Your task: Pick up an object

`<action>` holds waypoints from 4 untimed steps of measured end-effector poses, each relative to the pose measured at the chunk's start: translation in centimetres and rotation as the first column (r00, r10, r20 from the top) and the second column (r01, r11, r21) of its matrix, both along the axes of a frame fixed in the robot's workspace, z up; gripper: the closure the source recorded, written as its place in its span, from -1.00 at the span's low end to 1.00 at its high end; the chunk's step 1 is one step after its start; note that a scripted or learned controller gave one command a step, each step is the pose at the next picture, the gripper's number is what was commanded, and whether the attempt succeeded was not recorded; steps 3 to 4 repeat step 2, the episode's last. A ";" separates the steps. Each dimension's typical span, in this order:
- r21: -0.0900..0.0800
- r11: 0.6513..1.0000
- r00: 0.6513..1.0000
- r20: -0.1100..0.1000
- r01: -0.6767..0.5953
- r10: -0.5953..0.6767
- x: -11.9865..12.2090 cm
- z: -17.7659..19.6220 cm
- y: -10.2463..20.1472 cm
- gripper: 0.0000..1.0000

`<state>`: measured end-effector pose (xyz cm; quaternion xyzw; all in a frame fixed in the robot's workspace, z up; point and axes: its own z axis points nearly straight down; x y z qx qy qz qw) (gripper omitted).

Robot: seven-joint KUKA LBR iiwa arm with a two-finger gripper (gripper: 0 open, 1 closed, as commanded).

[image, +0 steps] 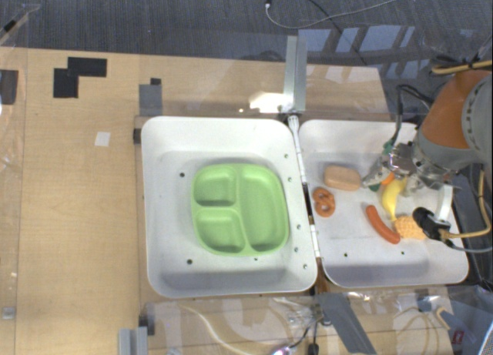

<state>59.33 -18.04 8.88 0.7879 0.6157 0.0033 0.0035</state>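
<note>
So the pincer [397, 170] is parked low in the right bin [347, 257], hanging under the orange-banded wrist that comes in from the right, and whether it's apart or together can't be told from this angle, since the mechanism is stacked right over the food. Nothing can be confirmed as clamped. The likeliest target looks to be the banana [390, 198], which is seen directly under and just toward the near side of the pincer, touching or nearly touching it; its long axis is judged to run roughly away-to-near, slightly slanted. That's the relation the next move hinges on: a drop pretty much straight down, with the closing direction set across that axis. Just beyond the banana on the near side, a sausage [383, 224] is laid on a diagonal, with a waffle-looking orange piece [410, 228] beside it on the arm's side. Out to the pincer's left, a bread roll [342, 177] and then a pretzel [323, 202] are found, the roll near, the pretzel farther. Way off left, a green divided plate [239, 207] is sat in the left bin [166, 269]. No brands, labels or readable writing can be made out anywhere, tabletop included.
</note>
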 end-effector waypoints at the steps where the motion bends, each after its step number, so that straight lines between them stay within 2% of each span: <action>1: 0.000 1.000 1.000 0.004 -0.005 0.005 0.2 1.1 0.2 1.00; 2: 0.001 0.985 0.985 -0.004 -0.171 0.171 -1.5 11.2 5.0 1.00; 4: 0.001 0.985 0.985 -0.004 -0.171 0.171 -1.5 11.2 5.0 1.00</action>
